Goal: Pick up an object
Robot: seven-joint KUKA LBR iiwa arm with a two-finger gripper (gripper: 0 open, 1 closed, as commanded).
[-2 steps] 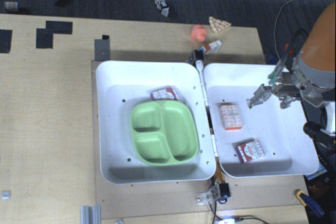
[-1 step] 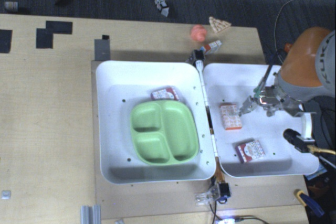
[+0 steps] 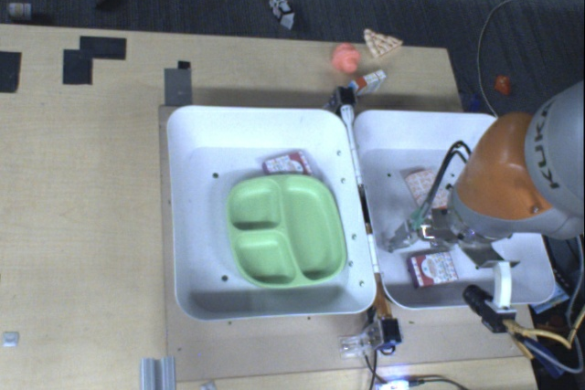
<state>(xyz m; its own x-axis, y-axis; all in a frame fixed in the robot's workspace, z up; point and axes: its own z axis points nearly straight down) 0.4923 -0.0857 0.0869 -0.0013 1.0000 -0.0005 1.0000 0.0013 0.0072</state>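
Observation:
My gripper point(image 3: 405, 238) hangs low over the left part of the right bin point(image 3: 393, 146), below the arm's orange band point(image 3: 498, 178). A red and white packet point(image 3: 432, 268) lies just in front of it on the bin floor. Another pale packet point(image 3: 420, 185) lies behind it, partly covered by the arm. In the left bin point(image 3: 187, 196) a green divided plate point(image 3: 285, 229) fills the middle. A third red and white packet point(image 3: 286, 163) sits at that plate's far edge.
On the bench behind the bins lie a pink ball point(image 3: 345, 58), a pizza-slice toy point(image 3: 382, 43) and a small tube point(image 3: 368, 83). A ridge point(image 3: 358, 196) separates the two bins. Cables run along the front right.

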